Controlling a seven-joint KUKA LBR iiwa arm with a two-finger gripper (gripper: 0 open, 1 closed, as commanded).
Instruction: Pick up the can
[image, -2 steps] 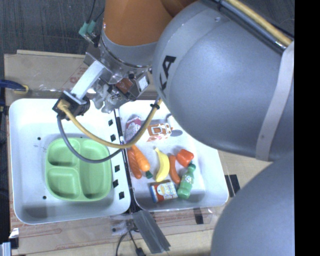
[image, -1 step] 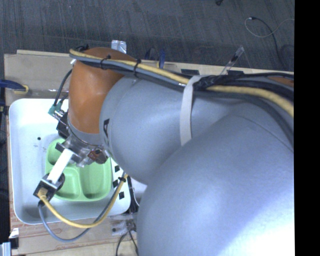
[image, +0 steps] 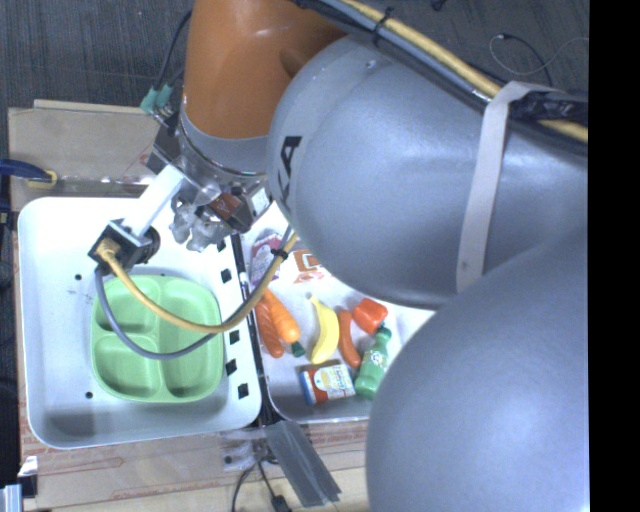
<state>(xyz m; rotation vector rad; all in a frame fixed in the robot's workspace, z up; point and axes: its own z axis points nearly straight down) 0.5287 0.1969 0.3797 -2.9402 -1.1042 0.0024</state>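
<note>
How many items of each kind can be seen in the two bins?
Tray: 1
Can: 1
Bottle: 1
Banana: 1
Carrots: 2
Orange-red piece, kind unclear: 1
Total: 7; the arm hides part of the right bin.

Grey arm (image: 420, 170) reaching leftward, orange band above wrist
</note>
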